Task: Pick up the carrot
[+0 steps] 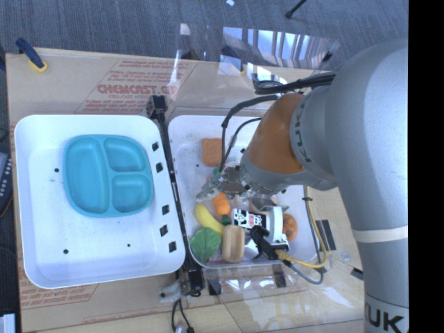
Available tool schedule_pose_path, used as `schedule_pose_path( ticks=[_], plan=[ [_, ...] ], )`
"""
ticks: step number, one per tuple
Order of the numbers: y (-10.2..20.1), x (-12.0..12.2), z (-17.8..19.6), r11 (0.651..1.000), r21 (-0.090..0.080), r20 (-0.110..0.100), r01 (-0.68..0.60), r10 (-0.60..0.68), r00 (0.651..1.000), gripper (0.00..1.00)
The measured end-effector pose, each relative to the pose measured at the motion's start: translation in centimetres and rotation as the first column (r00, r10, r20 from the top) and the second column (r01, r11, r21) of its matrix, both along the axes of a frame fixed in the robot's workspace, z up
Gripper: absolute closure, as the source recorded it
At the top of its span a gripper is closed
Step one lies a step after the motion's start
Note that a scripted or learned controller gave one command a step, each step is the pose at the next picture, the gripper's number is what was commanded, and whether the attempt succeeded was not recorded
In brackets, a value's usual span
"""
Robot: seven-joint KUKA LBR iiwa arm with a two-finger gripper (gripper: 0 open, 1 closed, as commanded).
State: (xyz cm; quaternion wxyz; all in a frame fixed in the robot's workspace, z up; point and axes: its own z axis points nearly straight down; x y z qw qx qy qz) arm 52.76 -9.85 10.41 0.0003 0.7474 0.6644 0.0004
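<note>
Nothing is lifted yet: your gripper [239, 198] hangs over the right bin [186, 151] beside the carrot [221, 205]; finger state you cannot tell.

The bench [104, 75] (brown, with red print showing) is carrying 2 white bins side by side, the left bin [35, 207] and the right bin [184, 134] touching along a black divider [166, 179].

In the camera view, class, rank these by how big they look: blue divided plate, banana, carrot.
1. blue divided plate, clearly largest.
2. banana.
3. carrot, smallest, though the arm hides part of it, so that ranking is unsure.
</note>
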Motion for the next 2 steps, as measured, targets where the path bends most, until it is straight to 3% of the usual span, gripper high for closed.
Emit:
schedule_pose_path(
  ticks=[1,2],
  plan=[
    [0.1,-0.2,0.7,1.0,0.002,-0.013,-0.013,0.013,1.0,1.0],
    [-2.4,-0.3,3.1,0.992,-0.002,-0.01,0.128,-0.128,0.992,1.0]
  ],
)
